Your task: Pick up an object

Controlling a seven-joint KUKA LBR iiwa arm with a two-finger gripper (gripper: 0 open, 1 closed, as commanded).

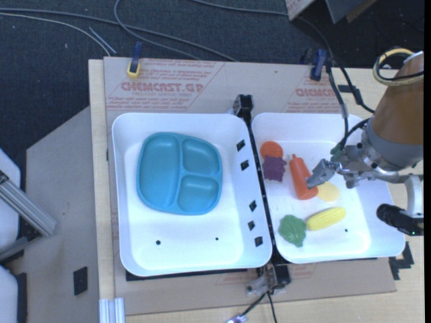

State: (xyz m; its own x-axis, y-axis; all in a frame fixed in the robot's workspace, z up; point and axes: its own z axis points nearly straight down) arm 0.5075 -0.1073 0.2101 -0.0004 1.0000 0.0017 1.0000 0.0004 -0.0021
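The gripper (pixel 318 178), jaws' state impossible to tell, hangs just right of the carrot (pixel 300 177), which lies lengthwise toward the bin's (pixel 377 247) far edge.

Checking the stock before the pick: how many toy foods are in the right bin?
6: orange fruit at the back, purple piece below it, carrot, yellow round, corn, broccoli in front. The tool may hide more.

Orange carrot (pixel 300 177) lying lengthwise in right bin (pixel 377 244), purple piece (pixel 274 169) beside, yellow corn (pixel 326 217), green broccoli (pixel 292 229) below
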